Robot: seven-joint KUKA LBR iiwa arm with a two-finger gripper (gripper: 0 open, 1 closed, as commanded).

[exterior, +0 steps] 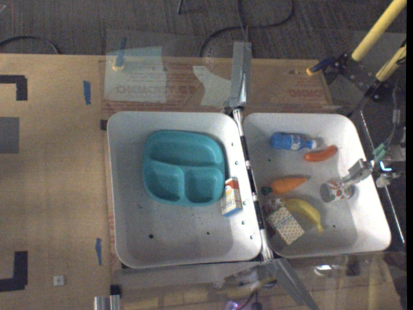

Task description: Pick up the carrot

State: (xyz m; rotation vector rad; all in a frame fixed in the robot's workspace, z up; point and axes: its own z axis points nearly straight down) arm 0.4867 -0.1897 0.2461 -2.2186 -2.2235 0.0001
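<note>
So looking down from the camera view, the carrot (288, 185) is sitting in the right bin (368, 234), roughly mid-bin toward its left side, lying almost flat left-to-right with the fat orange end pointing right and the dark little tip end toward the divider between the two bins. The hand (357, 173) comes in from the right edge of that same bin, so the carrot is off to its left and a touch nearer the front, with clear white floor between them. Honestly can't tell whether the hand is wide or narrow, it's too small and blurry. There's a small round red-and-white thing (334, 191) just beside the hand, lying between it and the carrot, so I'd guess a straight sweep over could bump it. A banana (306, 213) lies just in front of the carrot, with a patterned packet (284, 225) beside it, while a blue bottle (292, 141) and a second orange piece (321, 154) lie further back. The left bin (129, 237) has a teal divided tray (184, 166) and a small carton (231, 197). As for writing, the cardboard behind the bins has faded print under a clear sheet, but I can't read it.
</note>
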